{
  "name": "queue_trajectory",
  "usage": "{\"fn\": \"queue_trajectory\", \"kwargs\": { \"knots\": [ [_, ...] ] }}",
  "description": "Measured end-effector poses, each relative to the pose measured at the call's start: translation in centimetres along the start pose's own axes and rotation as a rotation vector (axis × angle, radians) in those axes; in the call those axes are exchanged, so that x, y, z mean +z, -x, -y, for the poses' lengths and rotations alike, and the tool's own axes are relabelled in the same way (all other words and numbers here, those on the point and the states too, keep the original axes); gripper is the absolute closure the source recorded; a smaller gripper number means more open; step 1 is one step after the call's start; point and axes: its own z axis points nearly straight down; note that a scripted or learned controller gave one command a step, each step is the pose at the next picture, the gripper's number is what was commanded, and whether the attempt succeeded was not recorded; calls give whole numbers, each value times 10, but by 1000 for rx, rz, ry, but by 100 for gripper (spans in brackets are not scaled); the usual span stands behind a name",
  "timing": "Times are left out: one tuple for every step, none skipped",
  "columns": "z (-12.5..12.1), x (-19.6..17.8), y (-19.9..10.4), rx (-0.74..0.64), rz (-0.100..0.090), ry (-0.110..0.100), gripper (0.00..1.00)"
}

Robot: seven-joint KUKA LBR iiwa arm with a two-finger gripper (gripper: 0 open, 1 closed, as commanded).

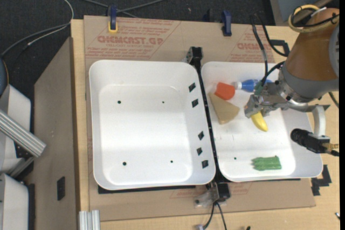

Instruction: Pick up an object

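Observation:
In the right bin (280, 143) lie an orange block (225, 91), a tan wedge (226, 111), a blue-and-white bottle-like piece (245, 85), a yellow banana-shaped object (260, 122) and a green object (267, 163) near the front. My gripper (256, 107) hangs over the middle of this bin, right above the yellow object's upper end. The gripper's body hides how the fingers stand and whether they touch the yellow object.
The left bin (102, 116) lies beside the right one, with a black divider strip (200, 116) between them. The arm's grey body with its orange band (315, 40) covers the right bin's far right side. Cables run across the bench's back.

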Motion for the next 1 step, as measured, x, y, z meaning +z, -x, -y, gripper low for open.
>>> {"fn": "queue_trajectory", "kwargs": {
  "knots": [
    [-27, 5, -54, 0, 0, 0, 100]
  ]
}}
